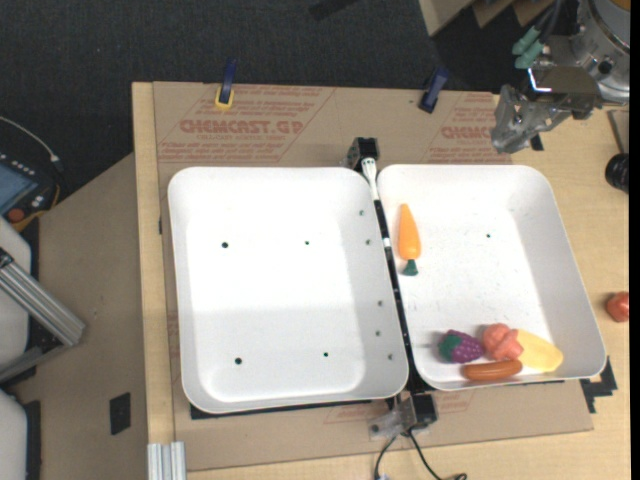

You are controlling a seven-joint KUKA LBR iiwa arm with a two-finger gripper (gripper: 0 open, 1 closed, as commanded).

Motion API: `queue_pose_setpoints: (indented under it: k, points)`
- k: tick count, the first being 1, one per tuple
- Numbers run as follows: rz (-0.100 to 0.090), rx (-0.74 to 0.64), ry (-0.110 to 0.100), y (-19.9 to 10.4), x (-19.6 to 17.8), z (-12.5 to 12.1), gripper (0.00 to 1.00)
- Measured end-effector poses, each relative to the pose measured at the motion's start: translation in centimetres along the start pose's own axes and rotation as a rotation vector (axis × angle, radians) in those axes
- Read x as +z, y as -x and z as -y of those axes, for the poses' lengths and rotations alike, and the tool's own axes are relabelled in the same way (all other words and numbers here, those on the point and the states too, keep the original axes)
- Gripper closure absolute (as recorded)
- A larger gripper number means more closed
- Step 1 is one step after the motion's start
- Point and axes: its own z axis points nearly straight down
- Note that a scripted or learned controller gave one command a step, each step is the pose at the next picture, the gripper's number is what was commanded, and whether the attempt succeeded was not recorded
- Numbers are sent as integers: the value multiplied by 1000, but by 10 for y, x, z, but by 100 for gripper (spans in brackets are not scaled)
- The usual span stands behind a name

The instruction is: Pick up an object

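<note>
An orange toy carrot (408, 232) with a green stem lies near the left wall of the right bin (560, 228). In that bin's near corner sits a cluster: purple grapes (461, 347), a pink-orange piece (503, 341), a yellow piece (540, 353) and a red-orange sausage (491, 371). My gripper (515, 128) hangs above the far edge of the right bin, well away from all the toys, with nothing seen between its fingers.
The left bin (200, 298) lies beside the right one on a cardboard sheet (300, 118). Clips hold the bins where they meet, at the far (362, 153) and near (415, 410) ends. An orange object (618, 306) rests on the bench at the right.
</note>
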Motion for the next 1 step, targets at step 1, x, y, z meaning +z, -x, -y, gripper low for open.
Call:
queue_pose_setpoints:
  k: [1]
  points:
    - [1,6,-31,-8,113,-33,100]
